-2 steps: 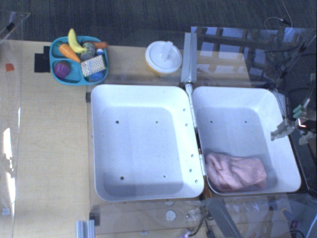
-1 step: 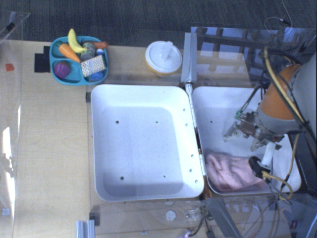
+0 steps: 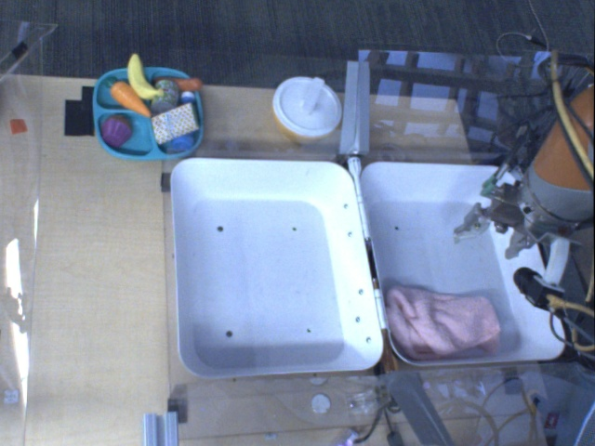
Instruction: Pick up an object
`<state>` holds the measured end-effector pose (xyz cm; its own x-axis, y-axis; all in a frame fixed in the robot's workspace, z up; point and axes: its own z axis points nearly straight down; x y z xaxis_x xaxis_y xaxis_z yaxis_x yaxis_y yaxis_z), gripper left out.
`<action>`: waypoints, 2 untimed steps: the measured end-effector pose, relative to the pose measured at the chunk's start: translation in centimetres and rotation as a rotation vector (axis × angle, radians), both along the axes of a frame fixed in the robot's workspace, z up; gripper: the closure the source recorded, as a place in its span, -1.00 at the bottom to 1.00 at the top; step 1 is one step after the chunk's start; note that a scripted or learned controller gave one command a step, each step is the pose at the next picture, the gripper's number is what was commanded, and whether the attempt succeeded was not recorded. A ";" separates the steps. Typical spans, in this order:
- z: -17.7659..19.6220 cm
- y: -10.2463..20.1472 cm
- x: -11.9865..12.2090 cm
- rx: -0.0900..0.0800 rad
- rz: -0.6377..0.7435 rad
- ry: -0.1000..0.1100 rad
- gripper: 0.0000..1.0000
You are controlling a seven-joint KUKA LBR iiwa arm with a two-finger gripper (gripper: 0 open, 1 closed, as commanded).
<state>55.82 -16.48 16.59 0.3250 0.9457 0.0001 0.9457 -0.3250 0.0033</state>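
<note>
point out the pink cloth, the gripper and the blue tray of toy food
pink cloth (image 3: 442, 321), camera view, middle of the folded cloth
gripper (image 3: 488, 228), camera view, between its fingertips
blue tray (image 3: 100, 138), camera view, left rim

Single fixed overhead view, slanting down on both white bins (image 3: 265, 170)

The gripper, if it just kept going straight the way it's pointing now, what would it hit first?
The gripper seems to point down and leftward, so it would probably meet the bare floor of the right bin first, above the pink cloth. Depth is unclear.
</note>
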 end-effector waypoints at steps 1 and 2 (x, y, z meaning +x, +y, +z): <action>-7.5 5.0 -3.5 -0.003 0.100 -0.011 -1.00; 0.4 -1.7 1.4 -0.001 0.053 -0.001 -1.00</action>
<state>57.25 -18.23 16.99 0.2745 0.9616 -0.0005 0.9616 -0.2745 0.0043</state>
